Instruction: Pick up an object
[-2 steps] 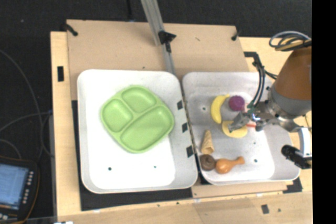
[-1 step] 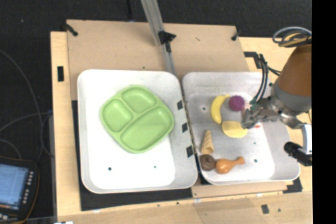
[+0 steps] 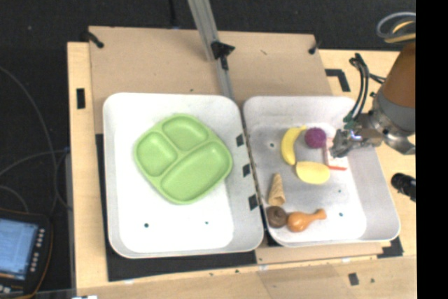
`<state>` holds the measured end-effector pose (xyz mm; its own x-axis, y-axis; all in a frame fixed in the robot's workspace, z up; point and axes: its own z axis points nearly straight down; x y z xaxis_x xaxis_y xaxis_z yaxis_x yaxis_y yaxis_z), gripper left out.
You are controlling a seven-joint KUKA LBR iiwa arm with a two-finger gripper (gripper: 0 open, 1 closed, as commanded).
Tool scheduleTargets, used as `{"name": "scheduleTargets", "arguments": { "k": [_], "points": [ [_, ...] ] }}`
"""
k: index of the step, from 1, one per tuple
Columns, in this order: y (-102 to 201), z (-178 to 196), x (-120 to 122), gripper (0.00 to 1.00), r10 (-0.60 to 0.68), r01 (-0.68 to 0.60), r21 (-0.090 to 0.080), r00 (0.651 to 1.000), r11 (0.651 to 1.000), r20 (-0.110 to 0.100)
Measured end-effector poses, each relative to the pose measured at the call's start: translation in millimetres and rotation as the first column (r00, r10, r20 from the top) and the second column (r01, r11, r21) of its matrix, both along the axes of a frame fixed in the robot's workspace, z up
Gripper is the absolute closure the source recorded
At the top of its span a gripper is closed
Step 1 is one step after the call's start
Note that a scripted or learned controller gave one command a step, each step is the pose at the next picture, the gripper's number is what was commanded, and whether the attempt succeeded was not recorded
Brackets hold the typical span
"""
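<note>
The right bin holds several toy foods. A yellow banana lies beside a purple ball, with a yellow lemon just below them. Lower down lie an ice-cream cone, a brown chocolate piece and an orange-brown drumstick. My gripper hangs low at the bin's right side, just right of the purple ball and above the lemon. A small red piece shows under it. Nothing visible sits between the fingers.
The left bin carries a green divided plate. A metal post rises from behind the bins. A dark cable loops beside the orange wrist band.
</note>
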<state>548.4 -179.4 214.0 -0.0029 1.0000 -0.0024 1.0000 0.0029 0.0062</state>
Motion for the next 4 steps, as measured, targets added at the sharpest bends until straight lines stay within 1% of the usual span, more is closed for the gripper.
{"name": "scheduleTargets", "arguments": {
  "k": [1, 2, 3, 4],
  "points": [
    [-5, 64, 5, 1.0, 0.0, 0.0, -0.001, 1.0, 1.0, 0.002],
    [-6, 71, 6, 1.0, 0.002, -0.002, 0.001, 1.0, 1.0, -0.004],
    [45, 56, 8, 1.0, 0.003, -0.003, 0.003, 1.0, 1.0, -0.005],
    [97, 62, 6, 1.0, 0.005, -0.005, 0.004, 1.0, 1.0, -0.004]
  ]
}}
